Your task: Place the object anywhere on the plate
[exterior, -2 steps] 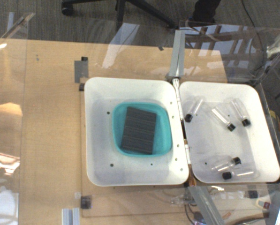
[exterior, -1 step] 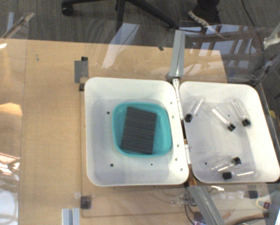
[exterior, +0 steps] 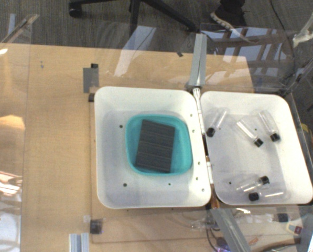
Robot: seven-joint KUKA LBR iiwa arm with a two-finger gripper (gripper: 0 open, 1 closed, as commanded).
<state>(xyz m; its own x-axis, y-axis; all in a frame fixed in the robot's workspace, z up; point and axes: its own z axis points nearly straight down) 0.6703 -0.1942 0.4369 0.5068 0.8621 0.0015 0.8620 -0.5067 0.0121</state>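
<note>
Wooden bench (exterior: 51,156) carries two white bins. Left bin (exterior: 109,188) contains a teal plate (exterior: 183,159) with a dark ribbed block (exterior: 155,146) resting on it. Right bin (exterior: 287,182) contains five clear black-capped vials (exterior: 249,130), scattered. Claw state: cannot tell.

I see two bins side by side on the bench (exterior: 51,140). In the left bin (exterior: 109,188) a plate (exterior: 131,140) sits at centre, with a ridged block (exterior: 155,146) on it. Five vials lie scattered in the right bin (exterior: 282,109), toward its edges.
</note>
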